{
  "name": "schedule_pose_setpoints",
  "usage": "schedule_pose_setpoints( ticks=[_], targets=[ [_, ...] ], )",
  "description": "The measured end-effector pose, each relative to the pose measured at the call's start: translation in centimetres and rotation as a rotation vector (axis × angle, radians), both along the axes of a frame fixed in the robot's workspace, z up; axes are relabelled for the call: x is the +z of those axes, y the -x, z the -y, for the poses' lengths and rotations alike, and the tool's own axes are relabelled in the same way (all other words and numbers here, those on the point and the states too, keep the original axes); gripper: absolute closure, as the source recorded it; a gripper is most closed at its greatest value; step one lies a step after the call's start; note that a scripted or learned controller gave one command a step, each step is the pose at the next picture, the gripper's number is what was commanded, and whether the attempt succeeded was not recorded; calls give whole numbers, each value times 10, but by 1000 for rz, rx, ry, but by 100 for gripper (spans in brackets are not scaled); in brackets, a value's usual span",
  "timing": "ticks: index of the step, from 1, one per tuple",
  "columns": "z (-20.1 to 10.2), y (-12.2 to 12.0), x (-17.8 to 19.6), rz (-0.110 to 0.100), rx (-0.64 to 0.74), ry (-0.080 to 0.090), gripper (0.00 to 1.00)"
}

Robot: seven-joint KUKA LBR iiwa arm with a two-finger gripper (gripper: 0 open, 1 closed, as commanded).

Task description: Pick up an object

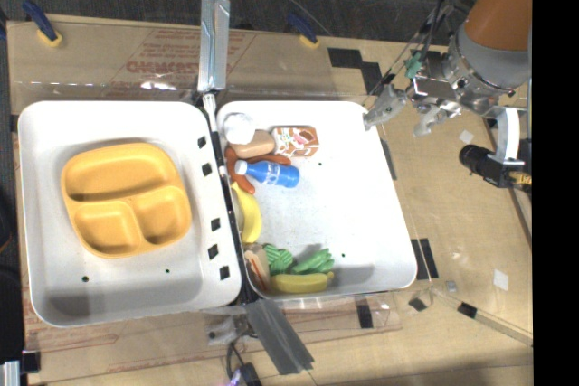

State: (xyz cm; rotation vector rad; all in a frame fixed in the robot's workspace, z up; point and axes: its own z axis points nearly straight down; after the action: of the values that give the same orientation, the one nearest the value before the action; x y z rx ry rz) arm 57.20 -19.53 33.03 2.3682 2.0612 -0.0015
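Note:
My gripper [403, 116] hangs above the far right corner of the right bin [362, 194], open, with nothing between its fingers. The bin's objects crowd along its left wall, well to the gripper's left. A blue bottle [271, 174] lies on its side below a white round piece [238, 129], a brown bun [257, 145] and an orange-and-white packet [296, 140]. A yellow banana [247, 214] lies along the wall. At the near edge sit a green leafy toy [298, 262] and another yellow piece [301, 282].
The left bin [41, 285] holds a yellow divided tray [127, 197]. A metal post [213, 41] rises at the back between the bins. The right half of the right bin's floor is bare white.

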Motion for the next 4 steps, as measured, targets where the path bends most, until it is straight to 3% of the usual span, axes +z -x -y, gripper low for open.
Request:
schedule_pose_setpoints(
  ticks=[1, 2, 3, 4],
  targets=[
    [-12, -15, -163, -17, -102, -6, 0],
    [-24, -54, -213, -4, 22, -3, 0],
    [-65, -67, -231, 4, 80, 2, 0],
    [-92, -69, -232, -4, 161, 4, 0]
  ],
)
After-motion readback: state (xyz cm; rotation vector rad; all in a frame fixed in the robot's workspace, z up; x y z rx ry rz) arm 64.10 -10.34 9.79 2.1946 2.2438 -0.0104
